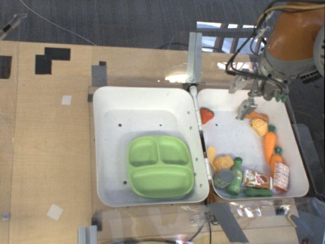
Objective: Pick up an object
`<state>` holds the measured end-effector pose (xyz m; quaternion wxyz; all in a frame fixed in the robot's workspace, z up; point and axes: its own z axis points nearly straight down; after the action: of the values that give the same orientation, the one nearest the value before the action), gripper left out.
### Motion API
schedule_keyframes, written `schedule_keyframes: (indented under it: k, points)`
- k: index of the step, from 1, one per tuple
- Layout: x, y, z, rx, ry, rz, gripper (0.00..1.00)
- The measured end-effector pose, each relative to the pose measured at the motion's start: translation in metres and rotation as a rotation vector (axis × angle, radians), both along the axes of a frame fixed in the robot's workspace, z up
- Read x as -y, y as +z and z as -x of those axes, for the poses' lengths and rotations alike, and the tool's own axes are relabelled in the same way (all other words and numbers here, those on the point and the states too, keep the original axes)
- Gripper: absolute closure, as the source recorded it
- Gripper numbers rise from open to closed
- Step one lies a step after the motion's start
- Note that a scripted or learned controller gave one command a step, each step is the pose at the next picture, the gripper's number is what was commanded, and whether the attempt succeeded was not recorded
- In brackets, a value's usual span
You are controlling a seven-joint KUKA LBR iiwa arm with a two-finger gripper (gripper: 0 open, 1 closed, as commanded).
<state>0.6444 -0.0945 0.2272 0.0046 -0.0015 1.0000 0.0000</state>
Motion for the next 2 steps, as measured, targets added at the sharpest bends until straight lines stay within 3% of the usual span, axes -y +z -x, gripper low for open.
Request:
schedule_keyframes:
  k: [1, 2]
  points:
    - [0.034, -0.128, 0.053, 0.006, 0.11, 0.003, 0.0]
    - [0.076, -0.139, -0.025, -0.011, 0.007, -0.001, 0.0]
